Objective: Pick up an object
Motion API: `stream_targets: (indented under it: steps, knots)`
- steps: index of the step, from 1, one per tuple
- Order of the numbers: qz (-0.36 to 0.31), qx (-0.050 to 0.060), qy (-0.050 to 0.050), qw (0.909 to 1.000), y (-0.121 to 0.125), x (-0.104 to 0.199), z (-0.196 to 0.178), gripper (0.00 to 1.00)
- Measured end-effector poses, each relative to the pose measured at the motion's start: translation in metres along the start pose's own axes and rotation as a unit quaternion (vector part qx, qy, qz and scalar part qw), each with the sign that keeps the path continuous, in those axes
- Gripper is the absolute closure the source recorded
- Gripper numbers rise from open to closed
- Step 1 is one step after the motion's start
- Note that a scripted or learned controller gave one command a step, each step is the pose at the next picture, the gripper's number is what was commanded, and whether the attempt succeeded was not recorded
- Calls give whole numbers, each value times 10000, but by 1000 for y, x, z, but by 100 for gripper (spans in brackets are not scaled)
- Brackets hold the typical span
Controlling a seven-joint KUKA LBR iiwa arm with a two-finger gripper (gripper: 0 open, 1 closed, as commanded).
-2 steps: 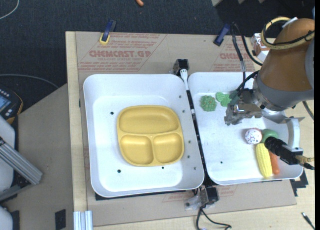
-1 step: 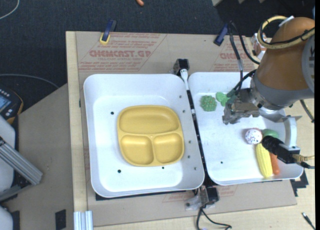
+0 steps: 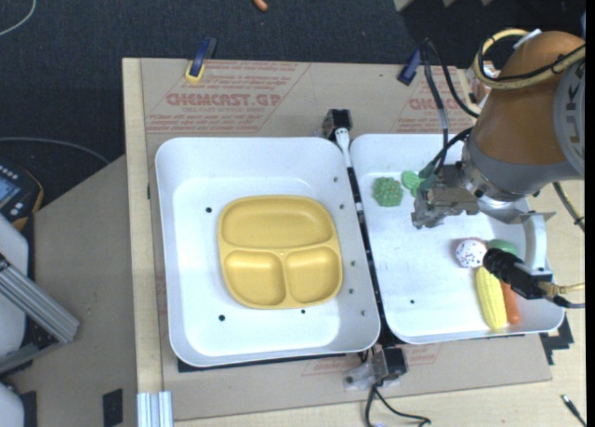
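The gripper [image 3: 429, 214] hangs low over the far-left part of the right bin [image 3: 409, 304], its dark fingers pointing down toward the bin floor; nothing can be seen between them, and how far apart they stand I cannot tell from this angle; the nearest candidates are a green broccoli piece [image 3: 388, 192] just to its left and a smaller green piece [image 3: 410, 179] just beyond it, both apart from the fingers; a white speckled ball [image 3: 469, 252], a yellow corn cob [image 3: 490, 298] and an orange carrot [image 3: 510, 304] lie at the near-right of the same bin; the left bin [image 3: 186, 323] holds a yellow divided plate [image 3: 279, 250]; the main risk, as I judge it, is that the fingers come down on bare floor between the broccoli piece and the ball and grasp nothing; a descent slightly left could instead clip the broccoli piece and push it toward the wall between the bins, where a grip is awkward; the ball would likely roll off under any off-centre touch; the loose cables by the wrist might also snag on the right bin's far rim.
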State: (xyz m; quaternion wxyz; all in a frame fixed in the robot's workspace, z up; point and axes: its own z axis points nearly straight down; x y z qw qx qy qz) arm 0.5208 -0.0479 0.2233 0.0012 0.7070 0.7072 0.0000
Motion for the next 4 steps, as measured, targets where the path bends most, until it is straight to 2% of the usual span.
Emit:
stream_targets:
  steps: [1,2,3,4]
  knots:
    - [-9,-5,8,10000,-9,10,-11,100]
    - [3,25,13,10000,-17,12,-2,100]
    - [-4,-7,5,10000,-2,15,-5,100]
    - [8,28,12,10000,-7,11,8,100]
